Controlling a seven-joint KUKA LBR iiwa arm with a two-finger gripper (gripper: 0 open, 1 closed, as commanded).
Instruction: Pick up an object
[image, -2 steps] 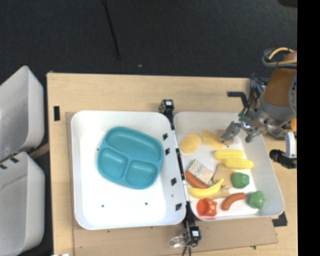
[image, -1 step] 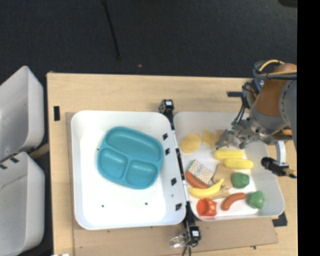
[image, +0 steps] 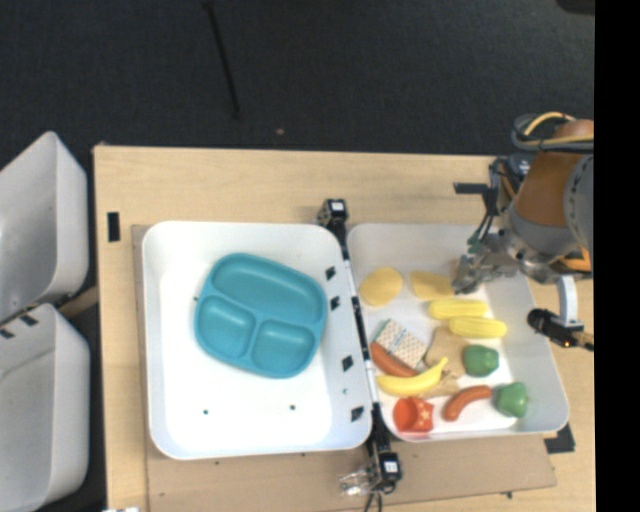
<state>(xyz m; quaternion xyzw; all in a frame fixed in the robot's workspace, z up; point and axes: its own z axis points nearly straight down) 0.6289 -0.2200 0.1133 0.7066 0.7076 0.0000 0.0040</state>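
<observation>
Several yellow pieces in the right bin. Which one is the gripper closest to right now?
The pale yellow wedge at the bin's upper middle, just left of the gripper. The round yellow piece lies farther left, the corn-like pieces lower, the banana lowest.

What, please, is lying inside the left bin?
The left bin holds a blue divided plate, tilted, its three compartments bare. Whatever lies beneath the plate is covered.

My pincer (image: 468, 276) looks like dull grey metal. Under it, the right bin (image: 530, 300) is smooth white plastic with a soft sheen, as is the left bin (image: 170, 400) well beyond. The tray (image: 260, 315) there is matt teal plastic. The bananas (image: 465, 317) beside me look like glossy plastic. The bench (image: 250, 185) is pale, matt wood.
</observation>
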